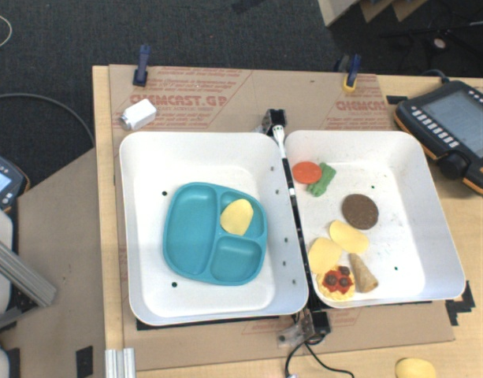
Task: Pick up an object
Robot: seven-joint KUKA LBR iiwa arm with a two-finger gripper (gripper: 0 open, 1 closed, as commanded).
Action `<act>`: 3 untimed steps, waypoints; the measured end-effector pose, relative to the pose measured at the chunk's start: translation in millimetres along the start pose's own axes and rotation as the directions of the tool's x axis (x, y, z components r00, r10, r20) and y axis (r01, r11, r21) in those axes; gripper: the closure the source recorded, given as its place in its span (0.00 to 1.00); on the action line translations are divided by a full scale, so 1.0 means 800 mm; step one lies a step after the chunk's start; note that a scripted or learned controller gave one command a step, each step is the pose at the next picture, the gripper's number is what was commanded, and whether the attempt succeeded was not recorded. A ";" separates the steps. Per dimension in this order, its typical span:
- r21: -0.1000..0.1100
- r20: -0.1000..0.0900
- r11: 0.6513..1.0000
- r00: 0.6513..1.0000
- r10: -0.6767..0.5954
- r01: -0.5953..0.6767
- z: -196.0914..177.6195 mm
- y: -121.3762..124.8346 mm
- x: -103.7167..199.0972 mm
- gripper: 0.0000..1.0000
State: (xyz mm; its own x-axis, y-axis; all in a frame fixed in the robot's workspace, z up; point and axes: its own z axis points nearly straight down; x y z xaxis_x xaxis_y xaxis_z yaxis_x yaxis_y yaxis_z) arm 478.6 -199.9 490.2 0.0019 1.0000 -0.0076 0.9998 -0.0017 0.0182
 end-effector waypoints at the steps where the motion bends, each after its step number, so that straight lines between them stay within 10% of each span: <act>1: 0.008 -0.003 1.000 1.000 -0.003 0.003 -0.061 0.017 0.005 1.00; 2: 0.034 -0.013 0.999 1.000 -0.004 0.004 0.226 0.050 0.047 1.00; 3: 0.023 -0.009 1.000 1.000 0.001 0.000 0.284 0.047 0.018 1.00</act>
State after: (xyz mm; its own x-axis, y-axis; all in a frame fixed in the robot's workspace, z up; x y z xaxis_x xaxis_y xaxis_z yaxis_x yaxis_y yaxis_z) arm 520.6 -187.3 263.6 0.0023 1.0000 0.0016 1.0000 -0.0023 -0.0052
